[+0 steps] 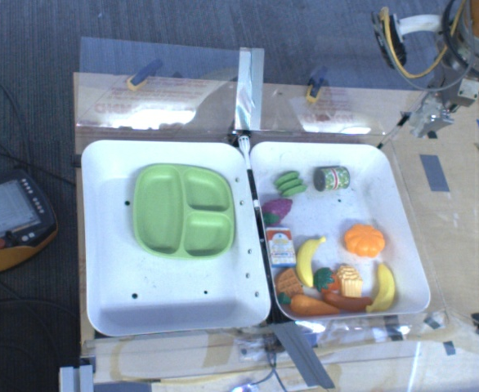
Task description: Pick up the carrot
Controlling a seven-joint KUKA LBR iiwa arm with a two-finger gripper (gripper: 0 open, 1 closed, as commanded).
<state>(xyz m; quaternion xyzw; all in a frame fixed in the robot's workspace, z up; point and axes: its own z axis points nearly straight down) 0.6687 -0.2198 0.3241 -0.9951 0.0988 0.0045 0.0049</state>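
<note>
Carrot [308, 305] lies along the near edge of the right bin [403, 219], touching a sausage [347, 303] and just beside a waffle [288, 282]. By size: the left bin [109, 243] bears a green divided plate [184, 211]. The right bin also holds two bananas [306, 260], an orange pumpkin [364, 240], a small carton [281, 246], a can [332, 178], green peas [289, 183] and a purple piece [275, 209]. The gripper [432, 119] hangs beyond the right bin's far corner; whether it is spread or pressed together I cannot tell.
</note>
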